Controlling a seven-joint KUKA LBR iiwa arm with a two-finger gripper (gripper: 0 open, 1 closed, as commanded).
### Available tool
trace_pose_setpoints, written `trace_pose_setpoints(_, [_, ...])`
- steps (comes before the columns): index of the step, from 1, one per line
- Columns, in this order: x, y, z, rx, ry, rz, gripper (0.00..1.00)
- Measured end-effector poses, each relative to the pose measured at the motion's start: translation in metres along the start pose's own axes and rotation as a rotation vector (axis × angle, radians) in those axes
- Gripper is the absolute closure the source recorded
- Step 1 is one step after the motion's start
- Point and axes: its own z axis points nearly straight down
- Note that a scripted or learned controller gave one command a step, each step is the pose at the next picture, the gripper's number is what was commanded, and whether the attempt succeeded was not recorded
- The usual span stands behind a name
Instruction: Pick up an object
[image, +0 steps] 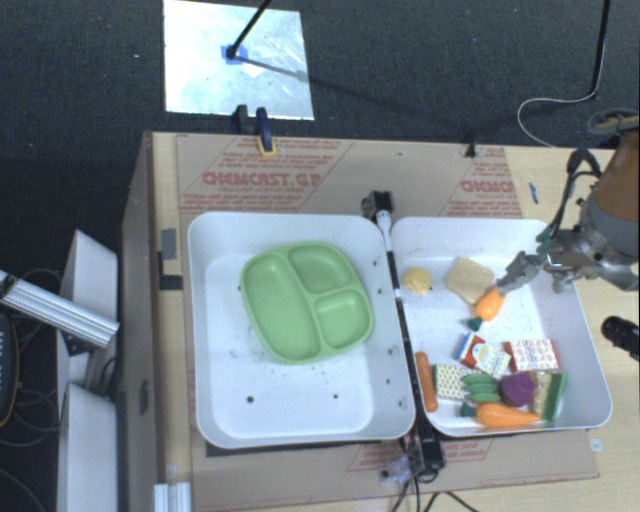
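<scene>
Arm: it (610, 215) comes in from the right and reaches over the right bin.
Gripper: it (512, 277) is over the upper part of the right bin (590, 345), its tip just beside the small carrot.
Claw state: I cannot tell if it is released or clenched; the tip is too small and blurred.
Small carrot: an orange piece (489, 303), tilted, touching or almost touching the gripper tip; I cannot tell if it is held.
Beige block: it (468, 278) lies just left of the gripper.
Yellow ball: it (416, 282) lies near the left wall of the right bin.
Other toys: a long carrot (505, 416), a purple piece (518, 388), green pods (479, 381) and small printed boxes (534, 353) lie close together in the lower part of the right bin.
Left bin: it (225, 400) holds a green plate (306, 300) with three compartments.
</scene>
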Motion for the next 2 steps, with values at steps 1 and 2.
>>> trace_pose_setpoints(1, [-0.009,0.019,0.146,-0.001,-0.001,0.002,0.00])
trace_pose_setpoints(2, [-0.009,0.020,0.136,-0.003,-0.001,0.001,1.00])
